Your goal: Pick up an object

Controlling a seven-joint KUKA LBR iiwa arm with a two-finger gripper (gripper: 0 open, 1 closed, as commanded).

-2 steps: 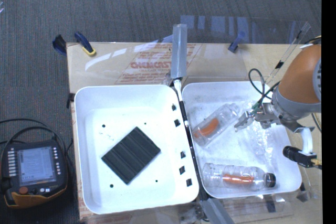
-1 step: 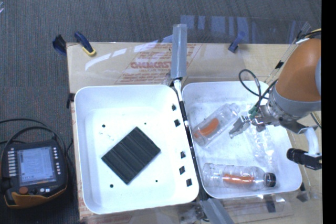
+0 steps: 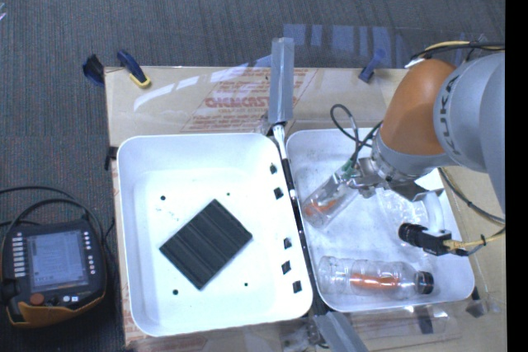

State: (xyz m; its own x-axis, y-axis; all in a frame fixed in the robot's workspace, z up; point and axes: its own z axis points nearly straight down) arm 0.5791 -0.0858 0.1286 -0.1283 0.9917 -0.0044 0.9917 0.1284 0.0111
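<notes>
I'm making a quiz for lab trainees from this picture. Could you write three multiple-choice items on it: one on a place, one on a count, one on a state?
1. Where does the black ribbed pad lie?
A. left bin
B. right bin
C. floor

2. How many clear plastic bottles lie in the right bin?
A. none
B. two
C. five

3. How does the black-capped bottle rest?
A. upright
B. on its side
C. hanging from the arm

Answers:
1. A, the pad sits on the left bin floor.
2. B, one by the hand, one near the front wall.
3. B, it stretches flat along the bin floor.

Even overhead light, slightly soft focus
</notes>
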